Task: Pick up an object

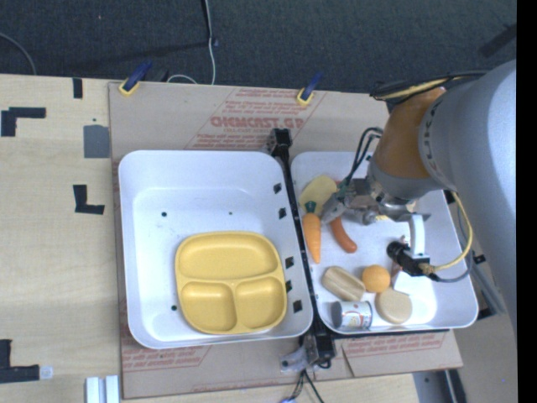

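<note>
Far to my left, the yellow divided plate [231, 290] lies in the left bin [143, 183]. Nearer, the carrot [312, 237] lies just left of my gripper [342, 210], the red sausage [342, 235] right below it. Whether my gripper is gripping or loose, I cannot tell. Below me sit the bread roll [343, 283], orange ball [377, 278] and can [356, 316].
</note>
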Tool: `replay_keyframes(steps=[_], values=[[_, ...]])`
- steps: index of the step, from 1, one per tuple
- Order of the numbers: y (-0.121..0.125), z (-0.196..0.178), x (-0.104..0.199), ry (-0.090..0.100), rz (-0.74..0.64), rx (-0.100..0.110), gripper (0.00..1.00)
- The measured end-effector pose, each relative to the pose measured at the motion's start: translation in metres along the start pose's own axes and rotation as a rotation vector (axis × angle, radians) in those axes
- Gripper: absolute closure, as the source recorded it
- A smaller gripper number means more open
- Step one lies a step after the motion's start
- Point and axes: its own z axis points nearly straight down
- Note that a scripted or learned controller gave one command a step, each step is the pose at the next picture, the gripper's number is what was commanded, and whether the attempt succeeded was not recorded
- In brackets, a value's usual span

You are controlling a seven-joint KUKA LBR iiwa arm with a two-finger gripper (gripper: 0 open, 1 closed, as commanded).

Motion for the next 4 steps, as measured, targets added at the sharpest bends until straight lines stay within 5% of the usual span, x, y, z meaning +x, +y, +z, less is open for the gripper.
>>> replay_keyframes(steps=[1,2,3,4], values=[[-0.008,0.002,-0.005,0.010,-0.006,0.008,0.00],[-0.017,0.000,0.001,-0.002,-0.001,-0.003,0.00],[0.065,0.003,0.010,0.010,-0.012,0.007,0.00],[0.062,-0.006,0.015,0.019,-0.013,0.016,1.00]])
